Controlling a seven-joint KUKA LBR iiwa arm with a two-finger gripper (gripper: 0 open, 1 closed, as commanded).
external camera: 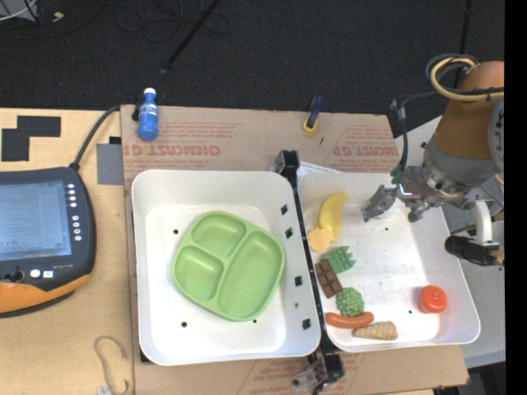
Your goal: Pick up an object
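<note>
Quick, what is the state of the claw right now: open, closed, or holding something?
Claw: cannot be told from this view; it hovers over the right bin, nothing visibly held.

Below me the two white bins (152,220) look like smooth, faintly glossy plastic. The green divided plate (229,263) is matt plastic. Brown corrugated cardboard (247,138), printed red, covers my counter.

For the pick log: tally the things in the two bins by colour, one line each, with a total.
Green: 3 (divided plate, leafy piece, broccoli)
Yellow: 2 (banana, round piece)
Brown: 1 (chocolate bar)
Red/orange: 2 (sausage, tomato)
Tan: 1 (cone)
Total: 9
</note>
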